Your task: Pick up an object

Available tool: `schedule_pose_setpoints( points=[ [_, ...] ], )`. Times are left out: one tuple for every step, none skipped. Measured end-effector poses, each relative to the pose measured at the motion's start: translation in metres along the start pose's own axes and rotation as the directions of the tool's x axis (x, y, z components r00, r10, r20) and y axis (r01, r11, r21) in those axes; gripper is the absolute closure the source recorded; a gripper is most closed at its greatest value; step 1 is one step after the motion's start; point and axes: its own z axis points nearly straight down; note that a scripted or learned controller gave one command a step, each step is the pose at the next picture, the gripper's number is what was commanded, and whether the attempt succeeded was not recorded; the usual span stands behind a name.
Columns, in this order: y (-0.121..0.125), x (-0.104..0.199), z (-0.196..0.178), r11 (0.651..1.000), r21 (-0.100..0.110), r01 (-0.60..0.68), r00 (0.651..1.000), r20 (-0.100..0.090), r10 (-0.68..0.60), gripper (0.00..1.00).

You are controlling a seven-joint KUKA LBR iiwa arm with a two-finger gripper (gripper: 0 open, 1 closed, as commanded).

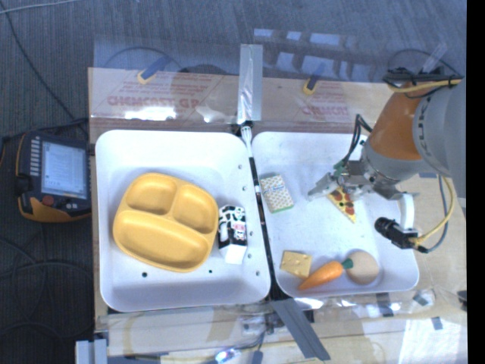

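Observation:
My gripper (342,186) hangs low over the right bin (303,152), at its right-hand side, and looks open, with one grey finger (318,187) splayed to the left. Just below it lies a toy pizza slice (345,203), red and yellow, its point toward the front; nothing shows it lifted or pinched. Along the right bin's front edge are a yellow cracker square (295,262), an orange carrot (322,274) and a beige egg-shaped ball (364,268). A pale checked packet (276,192) lies near the bin's left wall.
The left bin (114,146) holds a yellow divided plate (163,220) and a small cow-patterned carton (233,230) against the wall between the bins. A black cable connector (394,232) hangs by the right bin's right rim. A control pendant (53,174) lies on the floor, left of the bench.

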Motion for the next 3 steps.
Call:
schedule_pose_setpoints(
  points=[
    [0.002, -0.002, -0.009, 1.000, -0.002, -0.001, 1.000, 0.001, 0.001, 1.00],
    [0.002, -0.001, -0.013, 1.000, 0.004, 0.000, 1.000, -0.001, 0.000, 1.00],
    [0.070, 0.081, -0.085, 0.987, 0.033, -0.158, 0.987, -0.004, 0.158, 1.00]
  ],
)
